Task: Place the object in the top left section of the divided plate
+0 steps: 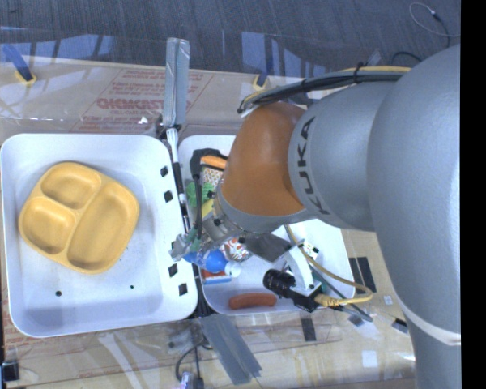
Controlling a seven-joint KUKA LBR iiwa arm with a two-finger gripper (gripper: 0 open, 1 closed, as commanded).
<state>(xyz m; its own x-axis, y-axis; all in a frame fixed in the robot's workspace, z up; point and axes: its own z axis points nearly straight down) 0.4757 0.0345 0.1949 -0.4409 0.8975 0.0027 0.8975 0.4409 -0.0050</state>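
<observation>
One gripper (196, 241), hidden under the grey arm (373, 168); whether it grips cannot be told. Small toys, including a smooth reddish sausage (253, 301), lie nearby in the right bin (227, 305). The glossy yellow divided plate (78, 215) sits well apart.

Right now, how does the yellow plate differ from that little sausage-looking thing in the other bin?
The divided plate is pale yellow, while the sausage is reddish brown. The divided plate is broad, with three hollow sections; the sausage is small, thin and solid. The divided plate lies in the left bin in open view, whereas the sausage lies at the right bin's near edge, below the arm. Both rest flat.
</observation>
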